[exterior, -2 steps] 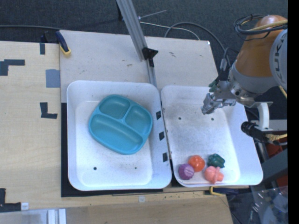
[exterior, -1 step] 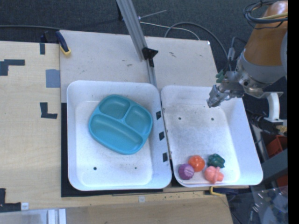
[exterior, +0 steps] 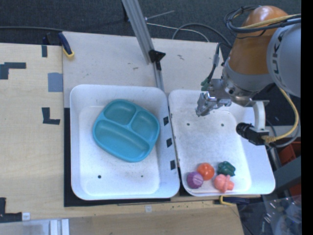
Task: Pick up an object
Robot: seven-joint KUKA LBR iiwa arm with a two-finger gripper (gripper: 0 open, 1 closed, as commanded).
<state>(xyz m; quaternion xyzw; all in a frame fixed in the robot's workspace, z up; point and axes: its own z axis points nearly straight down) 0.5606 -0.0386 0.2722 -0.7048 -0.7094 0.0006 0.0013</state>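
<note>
Hovering over the right bin, my gripper holds nothing; finger state indiscernible; toys lie well apart.

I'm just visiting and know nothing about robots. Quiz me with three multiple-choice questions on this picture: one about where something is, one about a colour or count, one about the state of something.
1. Where does the teal divided plastic plate lie?
A. In the left white bin
B. In the right white bin
C. On the bare wooden bench

2. How many small toy foods sit clustered in the right bin's near corner?
A. Two
B. Four
C. Seven

3. What is in the robot's two-finger gripper?
A. The teal plate
B. The orange toy
C. Nothing

Answers:
1. A, the plate rests on the left bin's floor.
2. B, an orange round toy, a purple one, a pink one and a dark green one lie together.
3. C, the gripper hangs over the far part of the right bin, with all four toys lying apart from it.
</note>
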